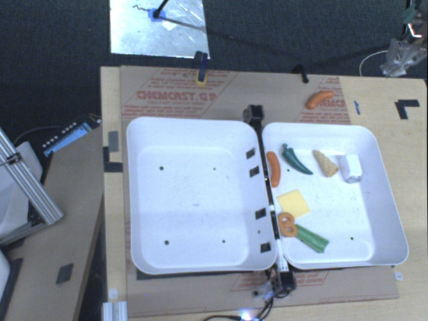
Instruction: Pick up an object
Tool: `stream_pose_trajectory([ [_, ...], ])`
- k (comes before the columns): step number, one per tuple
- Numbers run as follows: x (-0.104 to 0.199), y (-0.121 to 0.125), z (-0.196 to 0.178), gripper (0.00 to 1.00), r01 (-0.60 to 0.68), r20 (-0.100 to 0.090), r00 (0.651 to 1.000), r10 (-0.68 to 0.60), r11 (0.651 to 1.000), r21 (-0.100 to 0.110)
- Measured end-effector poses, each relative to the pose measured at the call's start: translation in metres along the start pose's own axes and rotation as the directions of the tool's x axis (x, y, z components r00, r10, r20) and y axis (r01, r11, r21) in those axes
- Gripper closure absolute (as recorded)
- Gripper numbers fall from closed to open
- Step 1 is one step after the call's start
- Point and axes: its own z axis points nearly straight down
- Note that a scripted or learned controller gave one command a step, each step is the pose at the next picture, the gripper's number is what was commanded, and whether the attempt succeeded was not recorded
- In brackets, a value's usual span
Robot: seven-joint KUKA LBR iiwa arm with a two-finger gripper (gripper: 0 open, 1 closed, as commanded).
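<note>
The right bin (pixel 378 199) holds several small items. An orange sausage (pixel 273 168) lies along its left wall. To the sausage's right lies a dark green chilli pepper (pixel 295 160), then a tan wedge (pixel 326 163) and a white block (pixel 350 168). A yellow square slice (pixel 293 203) sits lower, with an orange ring (pixel 287 225) and a green cucumber piece (pixel 311 238) below it. Another orange sausage (pixel 319 99) rests on the bench behind the right bin.
The left bin (pixel 194 199) adjoins the right one along a seam with black clips (pixel 259 192). A blue and yellow clamp (pixel 200 69) stands at the bench's back edge. A shiny sheet (pixel 157 19) lies on the floor behind. A metal frame (pixel 27 186) stands at left.
</note>
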Motion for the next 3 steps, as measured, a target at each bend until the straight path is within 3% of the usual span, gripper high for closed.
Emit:
stream_pose_trajectory([
  [2, -0.027, 0.0, -0.09, 1.0, 0.008, 0.002, 1.0, -0.008, 1.0, -0.015],
  [3, -0.043, 0.0, -0.111, 1.0, 0.008, 0.001, 1.0, -0.008, 1.0, -0.012],
])
